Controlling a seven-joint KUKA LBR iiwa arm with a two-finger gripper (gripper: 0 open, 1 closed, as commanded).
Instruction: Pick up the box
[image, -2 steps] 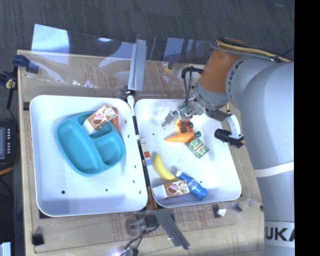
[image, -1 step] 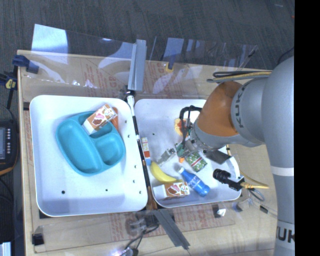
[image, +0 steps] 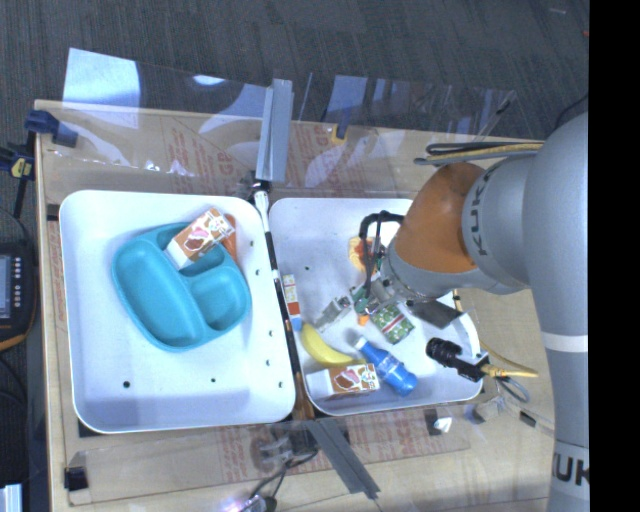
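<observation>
The gripper (image: 372, 300) sits low in the right white bin (image: 320, 225); its opening cannot be told. A small brown-and-white carton box (image: 352, 379) lies just below it, beside a yellow banana (image: 322, 345).

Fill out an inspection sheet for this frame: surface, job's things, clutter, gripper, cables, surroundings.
Surface: left bin and right bin, white, side by side.
Job's things: box on the blue tray in the left bin; second box by the right bin's near wall.
Clutter: banana, blue bottle, both in the right bin.
Gripper: gripper low over the right bin's clutter.
Cables: black cable at the wrist.
Surroundings: clear panel behind the bins.
</observation>
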